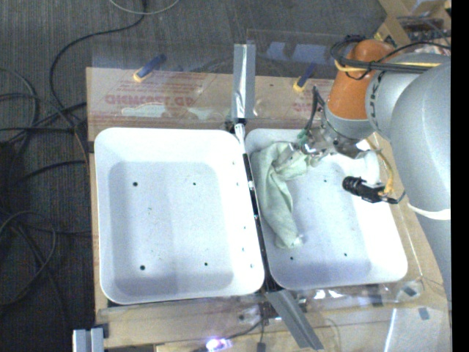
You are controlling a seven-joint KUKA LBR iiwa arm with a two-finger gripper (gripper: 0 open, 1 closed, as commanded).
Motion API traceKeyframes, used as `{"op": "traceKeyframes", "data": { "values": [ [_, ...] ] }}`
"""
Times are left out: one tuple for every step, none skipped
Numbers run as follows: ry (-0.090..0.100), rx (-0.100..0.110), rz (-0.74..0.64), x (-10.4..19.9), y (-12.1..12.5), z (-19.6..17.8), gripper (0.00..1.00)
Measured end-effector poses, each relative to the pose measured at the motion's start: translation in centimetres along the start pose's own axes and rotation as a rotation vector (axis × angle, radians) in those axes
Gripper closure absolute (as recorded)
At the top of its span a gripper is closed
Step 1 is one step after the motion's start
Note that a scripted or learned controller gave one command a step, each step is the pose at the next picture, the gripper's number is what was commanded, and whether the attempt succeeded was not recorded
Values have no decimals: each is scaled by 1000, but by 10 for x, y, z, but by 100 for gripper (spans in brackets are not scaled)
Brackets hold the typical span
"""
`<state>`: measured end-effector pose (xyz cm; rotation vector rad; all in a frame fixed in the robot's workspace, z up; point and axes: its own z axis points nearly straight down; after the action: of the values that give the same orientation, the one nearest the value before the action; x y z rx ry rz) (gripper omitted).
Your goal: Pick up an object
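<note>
Gripper [309,147] sits at top of pale green cloth [280,189] in right bin [366,270]. Jaw state unclear. Left bin [110,196] alongside.

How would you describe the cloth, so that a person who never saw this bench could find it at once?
Of the two white bins, look at the right bin, the one under the grey arm. Along its left wall lies the pale green cloth, crumpled and stretched from the far corner toward the middle. It is the soft, wrinkled thing; the gripper is at its upper end.
</note>
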<state>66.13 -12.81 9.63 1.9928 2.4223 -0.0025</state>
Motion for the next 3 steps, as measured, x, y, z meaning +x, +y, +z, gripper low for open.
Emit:
{"op": "traceKeyframes", "data": {
  "values": [
    [1, -1, 95, 5, 10, 4, 0],
    [1, -1, 95, 5, 10, 4, 0],
    [-1, -5, 57, -58, -2, 5, 0]
  ]
}}
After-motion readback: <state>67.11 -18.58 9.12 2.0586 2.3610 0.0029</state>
